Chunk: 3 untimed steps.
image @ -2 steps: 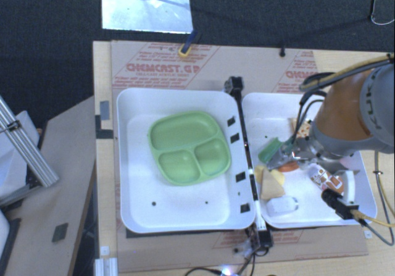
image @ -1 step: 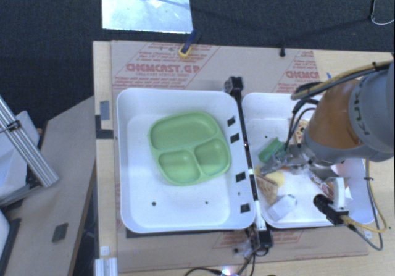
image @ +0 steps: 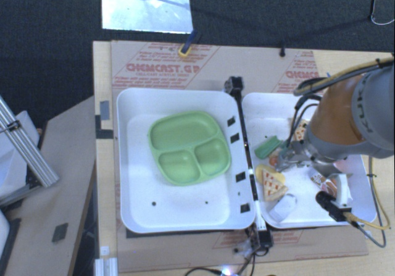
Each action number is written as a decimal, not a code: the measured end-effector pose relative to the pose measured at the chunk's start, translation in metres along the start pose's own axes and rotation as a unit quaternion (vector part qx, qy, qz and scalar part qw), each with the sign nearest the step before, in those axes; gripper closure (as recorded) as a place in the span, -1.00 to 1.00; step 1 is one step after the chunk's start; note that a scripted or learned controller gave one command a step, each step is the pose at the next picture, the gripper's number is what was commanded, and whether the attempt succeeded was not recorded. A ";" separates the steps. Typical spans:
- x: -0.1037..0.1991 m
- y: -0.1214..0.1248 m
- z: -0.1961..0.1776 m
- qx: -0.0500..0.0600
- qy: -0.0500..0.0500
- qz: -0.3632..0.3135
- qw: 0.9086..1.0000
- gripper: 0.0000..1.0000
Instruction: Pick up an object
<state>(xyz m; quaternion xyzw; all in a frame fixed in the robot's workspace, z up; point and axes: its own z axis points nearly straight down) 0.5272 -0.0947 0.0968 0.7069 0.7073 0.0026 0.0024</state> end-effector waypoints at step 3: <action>-0.009 -0.004 -0.128 0.002 0.000 -0.002 1.000 1.00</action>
